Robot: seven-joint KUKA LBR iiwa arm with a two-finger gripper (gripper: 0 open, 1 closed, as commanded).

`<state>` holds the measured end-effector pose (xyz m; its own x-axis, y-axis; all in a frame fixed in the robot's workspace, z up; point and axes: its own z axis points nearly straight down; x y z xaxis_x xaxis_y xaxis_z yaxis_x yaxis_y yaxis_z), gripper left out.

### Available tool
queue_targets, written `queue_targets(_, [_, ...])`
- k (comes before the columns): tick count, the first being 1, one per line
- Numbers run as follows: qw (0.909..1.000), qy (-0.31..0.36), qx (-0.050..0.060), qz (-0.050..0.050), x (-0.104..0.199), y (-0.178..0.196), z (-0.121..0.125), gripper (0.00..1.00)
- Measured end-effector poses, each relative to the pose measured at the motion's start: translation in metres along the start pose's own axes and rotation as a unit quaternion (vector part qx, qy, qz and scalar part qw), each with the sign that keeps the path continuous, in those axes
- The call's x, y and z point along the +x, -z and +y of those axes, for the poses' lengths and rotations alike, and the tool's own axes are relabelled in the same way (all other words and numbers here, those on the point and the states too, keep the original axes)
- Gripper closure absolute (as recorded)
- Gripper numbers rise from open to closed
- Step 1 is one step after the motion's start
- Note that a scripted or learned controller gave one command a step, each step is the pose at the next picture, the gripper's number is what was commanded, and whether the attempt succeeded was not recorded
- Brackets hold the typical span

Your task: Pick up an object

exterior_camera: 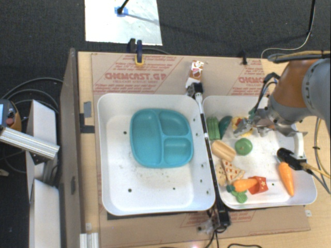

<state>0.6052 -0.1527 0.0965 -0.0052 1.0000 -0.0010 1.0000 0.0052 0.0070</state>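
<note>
My gripper [244,128] hangs low over the upper middle of the right bin [310,192], reaching in from the right. Directly below it in the view lies a green apple [243,147]. A small yellow piece [238,121] sits beside the gripper tip, with a dark green vegetable [225,125] and a green cucumber [212,127] to its left. A bread roll [223,150] and a triangular sandwich [228,169] lie along the bin's left side. Nothing can be seen held in the gripper.
An orange carrot [286,178] lies at the right bin's right side; a red piece [259,185] and a smaller carrot [243,185] sit near its front. The left bin [116,190] holds a teal divided plate [161,138].
</note>
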Motion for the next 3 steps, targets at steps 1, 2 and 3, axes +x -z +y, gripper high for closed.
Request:
queue_targets(1, [1.0000,0.000,0.004,0.002,0.045,-0.013,-0.032,0.00])
queue_targets(2, [1.0000,0.001,0.000,-0.001,0.030,-0.011,0.039,0.00])
queue_targets(3, [0.9998,0.003,0.022,0.004,0.015,-0.015,0.057,0.00])
